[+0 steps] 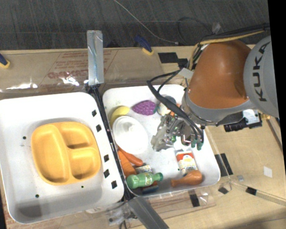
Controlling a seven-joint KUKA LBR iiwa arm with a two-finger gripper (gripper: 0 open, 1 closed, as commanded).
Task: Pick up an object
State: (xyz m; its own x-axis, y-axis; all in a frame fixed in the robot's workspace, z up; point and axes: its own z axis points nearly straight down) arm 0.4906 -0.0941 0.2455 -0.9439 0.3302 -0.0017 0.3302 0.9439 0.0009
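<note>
Gripper point(166, 136), its grasp state impossible to tell, poised over bare floor of the right bin point(210, 173) among white cup point(128, 130), purple toy point(144, 106) and small bottle point(186, 161): a descent here would likely miss them all.

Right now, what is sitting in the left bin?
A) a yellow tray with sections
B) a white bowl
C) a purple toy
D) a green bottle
A: the yellow tray, split into sections, lies alone in the left bin.
</note>
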